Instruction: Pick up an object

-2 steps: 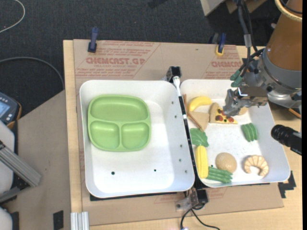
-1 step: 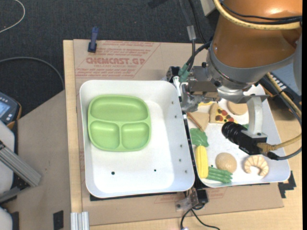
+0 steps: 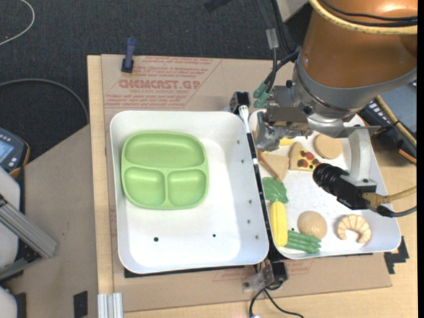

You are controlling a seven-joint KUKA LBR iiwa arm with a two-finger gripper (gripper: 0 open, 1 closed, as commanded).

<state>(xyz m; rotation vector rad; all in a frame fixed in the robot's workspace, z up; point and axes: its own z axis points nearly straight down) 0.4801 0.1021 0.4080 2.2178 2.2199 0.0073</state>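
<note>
Over the far end of the right-hand shallow white bin, the grey two-finger gripper is lowered among toy foods; its grip cannot be told. A flat pizza-slice toy lies just beside it, a likely target.

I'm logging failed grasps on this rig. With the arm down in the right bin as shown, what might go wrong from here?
1. The pincer sits at the bin's far corner, against the divider; it may hit the wall.
2. The pizza, cookie and other toys crowd there, so it may nudge or grab two.
3. The arm hides what lies under it, so a miss is likely.
</note>
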